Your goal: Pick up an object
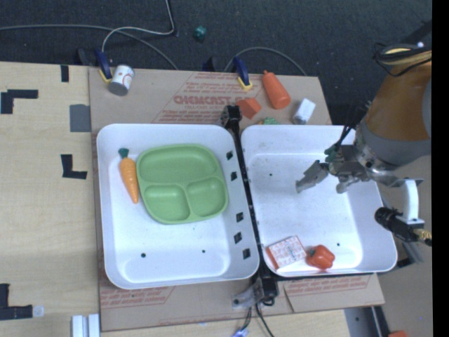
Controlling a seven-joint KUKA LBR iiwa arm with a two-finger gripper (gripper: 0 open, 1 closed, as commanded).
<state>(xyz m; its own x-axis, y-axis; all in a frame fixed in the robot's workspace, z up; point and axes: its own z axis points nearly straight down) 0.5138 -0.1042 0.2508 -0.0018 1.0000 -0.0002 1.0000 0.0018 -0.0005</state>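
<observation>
Hovering over the right bin [365, 223] with fingers spread and nothing between them, the gripper [324, 177] sits well apart from the red pepper [320, 257] and small packet [285, 250] near that bin's front edge

The two shallow white plastic bins [168, 272] look smooth with a slight sheen. The pale green divided plastic plate [184, 182] is matt, and at its nine o'clock lies an orange plastic carrot [129, 177] with a smooth skin. Under the bins a brown printed cardboard sheet [196, 97] looks dull and papery. The pale wood-grain desk [42, 209] is flat. The red plastic pepper [320, 257] shines glossy.
</observation>
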